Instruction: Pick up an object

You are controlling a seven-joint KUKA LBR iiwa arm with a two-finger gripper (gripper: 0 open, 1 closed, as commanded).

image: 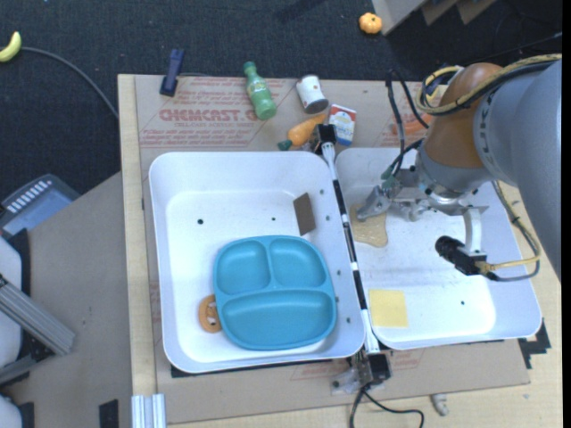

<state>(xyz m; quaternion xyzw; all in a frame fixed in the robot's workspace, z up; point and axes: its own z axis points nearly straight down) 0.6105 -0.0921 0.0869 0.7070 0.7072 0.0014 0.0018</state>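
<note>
Reaching in from three o'clock, the grey arm with the orange band [464, 127] hung over the right shallow white plastic bin [508, 315], its gripper [379, 199] low at the bin's ten o'clock corner. Whether the claw stood apart or together could not be told; wrist hardware and cables covered it. A flat tan wedge-shaped piece [373, 233] lay on the bin floor just beside the gripper, at its six o'clock; contact unclear. A pale yellow square slab [389, 308] lay flat toward the same bin's seven o'clock, well apart from the gripper. In the left shallow white plastic bin [169, 203], a light blue three-compartment plastic plate [275, 291] sat toward five o'clock. A small orange-brown ring-shaped item [210, 314] touched the plate's rim at eight o'clock. A brown rectangular block [304, 213] lay at the plate's one o'clock, near the divider. On the cardboard sheet [205, 110] at twelve o'clock of the bins lay a green plastic bottle [260, 91], a small white can [311, 93] and a dark blue clip-like object [171, 71].
</note>
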